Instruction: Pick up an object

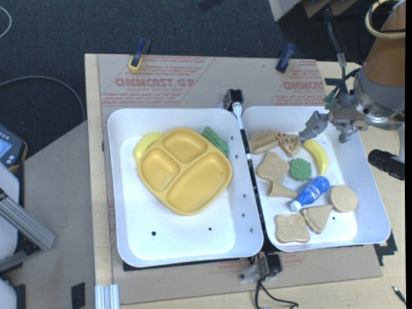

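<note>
My jaws (313, 126) hang over the right bin (367, 192), just above the pizza slice (287, 143) and banana (317, 156); I cannot tell whether they are parted or closed. The left bin (129, 192) carries a yellow divided tray (185, 170).

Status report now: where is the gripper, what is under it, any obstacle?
Gripper above right bin, upper part, nothing between fingers. Nearest: pizza slice, banana. Items crowded, touching; left bin holds yellow tray.

Bench (161, 76) bears left bin (129, 224); right bin (367, 198) beside it.
</note>
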{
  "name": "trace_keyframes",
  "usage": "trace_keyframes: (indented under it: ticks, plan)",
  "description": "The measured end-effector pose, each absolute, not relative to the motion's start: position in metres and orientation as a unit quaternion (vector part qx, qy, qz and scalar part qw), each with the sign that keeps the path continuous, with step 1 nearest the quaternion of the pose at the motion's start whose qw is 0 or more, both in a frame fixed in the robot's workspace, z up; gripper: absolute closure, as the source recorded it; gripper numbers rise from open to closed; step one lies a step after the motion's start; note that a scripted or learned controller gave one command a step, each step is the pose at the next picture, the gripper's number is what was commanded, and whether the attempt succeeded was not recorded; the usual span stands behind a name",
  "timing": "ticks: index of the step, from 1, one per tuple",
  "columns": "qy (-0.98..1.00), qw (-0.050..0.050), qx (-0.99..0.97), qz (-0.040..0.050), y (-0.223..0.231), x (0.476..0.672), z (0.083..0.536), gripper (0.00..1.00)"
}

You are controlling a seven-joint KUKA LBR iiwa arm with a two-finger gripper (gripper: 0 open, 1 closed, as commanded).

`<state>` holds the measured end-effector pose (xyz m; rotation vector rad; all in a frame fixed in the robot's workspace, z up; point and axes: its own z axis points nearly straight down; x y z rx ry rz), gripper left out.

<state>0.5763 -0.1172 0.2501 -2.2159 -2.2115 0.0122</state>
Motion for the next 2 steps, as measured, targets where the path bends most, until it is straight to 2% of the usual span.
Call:
trace_keyframes:
  ticks: [1,2]
  plan:
    - [-0.707,0.0,-0.707,0.0,-0.117,0.579,0.257,0.0]
    - [-0.707,0.003,-0.707,0.0017,-0.116,0.582,0.213,0.0]
